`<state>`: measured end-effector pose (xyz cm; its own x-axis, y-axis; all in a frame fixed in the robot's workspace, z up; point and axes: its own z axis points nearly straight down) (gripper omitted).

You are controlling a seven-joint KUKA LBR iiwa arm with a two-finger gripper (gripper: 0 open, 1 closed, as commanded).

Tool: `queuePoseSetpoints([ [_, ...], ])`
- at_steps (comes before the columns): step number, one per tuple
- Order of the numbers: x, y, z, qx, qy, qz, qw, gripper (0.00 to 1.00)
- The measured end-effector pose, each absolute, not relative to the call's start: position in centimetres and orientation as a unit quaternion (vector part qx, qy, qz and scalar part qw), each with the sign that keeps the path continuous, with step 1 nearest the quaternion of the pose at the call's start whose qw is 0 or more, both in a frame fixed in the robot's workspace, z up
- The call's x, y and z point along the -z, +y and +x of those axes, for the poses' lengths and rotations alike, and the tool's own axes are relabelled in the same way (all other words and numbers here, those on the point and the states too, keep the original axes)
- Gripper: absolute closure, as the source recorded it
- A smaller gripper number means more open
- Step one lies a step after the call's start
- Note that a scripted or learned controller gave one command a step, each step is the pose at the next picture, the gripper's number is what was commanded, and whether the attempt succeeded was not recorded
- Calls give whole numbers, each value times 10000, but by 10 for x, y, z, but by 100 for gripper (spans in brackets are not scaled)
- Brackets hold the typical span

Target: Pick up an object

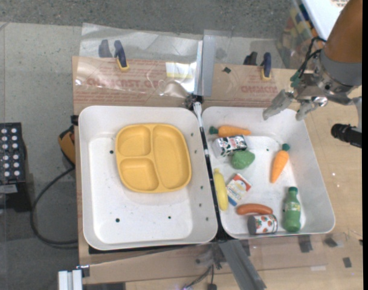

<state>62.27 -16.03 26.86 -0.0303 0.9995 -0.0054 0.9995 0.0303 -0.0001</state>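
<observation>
Carrot (234,131) by right bin (321,180) far rim | gripper (289,109) jaws apart above rim

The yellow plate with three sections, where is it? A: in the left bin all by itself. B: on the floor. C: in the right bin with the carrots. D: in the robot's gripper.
A: the yellow plate lies flat in the left bin, while the carrots and the other toy food sit in the right bin.
</observation>
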Motion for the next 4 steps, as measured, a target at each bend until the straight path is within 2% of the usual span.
queuePoseSetpoints([
  [1, -191, -221, 604, 23, 7458, 6662, 5, 0],
  [2, -93, -221, 584, 7, 7513, 6599, 10, 0],
  [3, -102, -221, 583, 4, 7508, 6605, 6, 100],
  [4, -230, -178, 563, 4, 7394, 6733, 15, 100],
])
